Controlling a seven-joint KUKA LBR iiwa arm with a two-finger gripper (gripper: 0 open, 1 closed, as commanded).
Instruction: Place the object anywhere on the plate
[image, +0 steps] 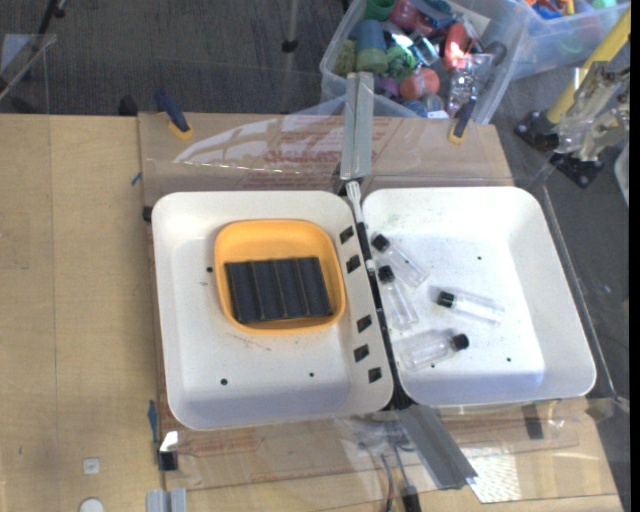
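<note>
- Camera view: left bin holds yellow plate, w/ black ribbed block lying flat on it.
- Right bin, just beside: four clear vials w/ black caps, scattered at its left half, near the divider.
- Far side: clear tub of toys.
- Gripper: can't tell its state or hold.

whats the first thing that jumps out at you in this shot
The orange plate in the left bin stands out most, with a dark ribbed block lying flat on it. Next come the clear vials with black caps, scattered loosely in the right bin, mostly toward its left half. Behind the bins, a clear tub of colourful toys sits at the top of the view.
</note>
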